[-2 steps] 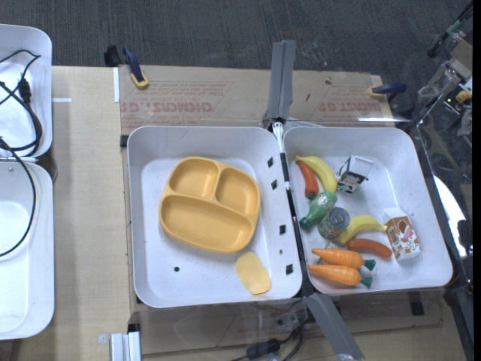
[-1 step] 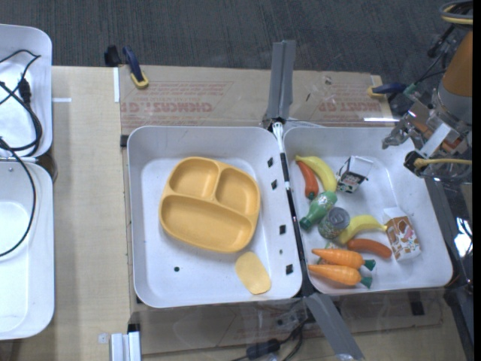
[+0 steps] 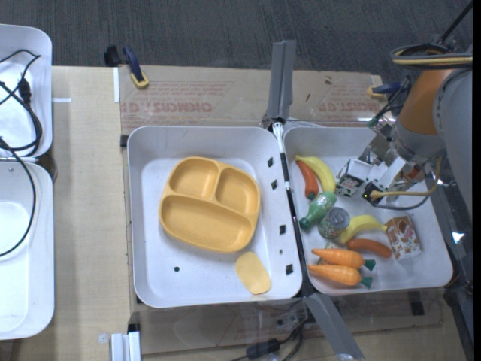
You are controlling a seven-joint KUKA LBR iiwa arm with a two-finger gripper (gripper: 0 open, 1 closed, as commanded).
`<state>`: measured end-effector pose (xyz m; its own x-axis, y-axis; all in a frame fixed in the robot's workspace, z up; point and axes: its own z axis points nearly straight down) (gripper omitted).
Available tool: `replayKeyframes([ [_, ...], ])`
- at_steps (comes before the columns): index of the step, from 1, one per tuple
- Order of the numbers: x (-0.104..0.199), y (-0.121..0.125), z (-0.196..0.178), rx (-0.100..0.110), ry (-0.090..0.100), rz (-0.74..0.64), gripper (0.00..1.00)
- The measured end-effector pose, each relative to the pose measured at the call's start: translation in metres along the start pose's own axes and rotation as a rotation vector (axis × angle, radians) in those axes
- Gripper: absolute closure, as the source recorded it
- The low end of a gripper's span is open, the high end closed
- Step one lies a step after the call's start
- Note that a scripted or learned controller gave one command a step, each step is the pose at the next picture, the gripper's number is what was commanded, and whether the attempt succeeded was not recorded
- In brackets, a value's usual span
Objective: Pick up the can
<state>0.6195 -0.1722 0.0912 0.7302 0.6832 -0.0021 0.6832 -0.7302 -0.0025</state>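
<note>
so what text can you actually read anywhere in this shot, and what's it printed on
"CHEMC21 GP", red, mirrored and blurred, a rough reading: on the cardboard sheet behind the bins.
The same print repeats on the cardboard's right part, too blurred to read.
Small carton in the right bin: printing too small to read.
Can: nothing legible.

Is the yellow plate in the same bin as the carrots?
No, the yellow plate lies in the left bin, and the carrots lie in the right bin.

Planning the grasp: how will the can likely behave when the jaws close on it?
The can looks small, rigid metal, so probably stiff and slippery. It is wedged between the green bottle and a banana; nudging it may shift them, and on its side it could roll.
</note>
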Motion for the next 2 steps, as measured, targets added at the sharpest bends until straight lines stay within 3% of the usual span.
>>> replayKeyframes([
  [1,-0.0005,0.0309,-0.0009,0.002,0.004,-0.150,0.00],
  [2,-0.0017,0.0320,-0.0106,0.000,0.002,-0.149,1.00],
])
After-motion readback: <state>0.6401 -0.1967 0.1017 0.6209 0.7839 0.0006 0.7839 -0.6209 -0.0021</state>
